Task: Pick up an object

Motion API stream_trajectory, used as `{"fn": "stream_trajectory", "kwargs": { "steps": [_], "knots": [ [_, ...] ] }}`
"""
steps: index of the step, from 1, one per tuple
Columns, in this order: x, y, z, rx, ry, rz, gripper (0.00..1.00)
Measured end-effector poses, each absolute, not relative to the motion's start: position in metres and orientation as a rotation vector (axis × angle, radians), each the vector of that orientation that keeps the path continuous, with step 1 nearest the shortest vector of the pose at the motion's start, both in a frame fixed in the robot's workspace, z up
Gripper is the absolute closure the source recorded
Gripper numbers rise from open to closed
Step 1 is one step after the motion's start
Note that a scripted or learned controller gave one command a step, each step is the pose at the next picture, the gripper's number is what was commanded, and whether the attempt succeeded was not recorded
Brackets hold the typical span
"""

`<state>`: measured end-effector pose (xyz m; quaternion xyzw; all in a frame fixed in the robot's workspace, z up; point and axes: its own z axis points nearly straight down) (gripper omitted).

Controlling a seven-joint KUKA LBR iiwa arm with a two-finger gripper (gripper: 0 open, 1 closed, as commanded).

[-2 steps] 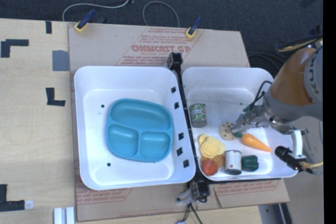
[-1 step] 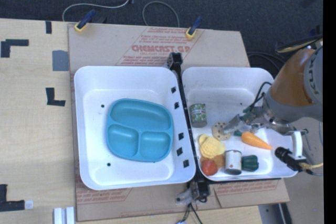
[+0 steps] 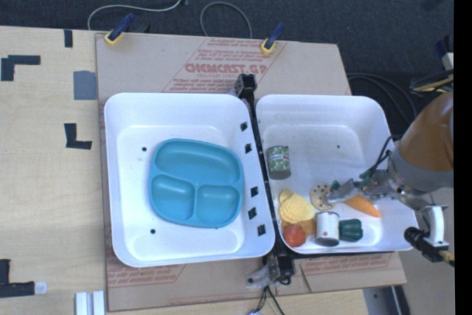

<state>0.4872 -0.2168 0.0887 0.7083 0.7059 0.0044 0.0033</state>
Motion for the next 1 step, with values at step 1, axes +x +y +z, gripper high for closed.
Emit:
{"fn": "stream_trajectory", "kwargs": {
  "steps": [1],
  "knots": [
    [0.4893, -0.2132, 0.0997, 2.216, 2.225, 0.018, 1.00]
  ]
}}
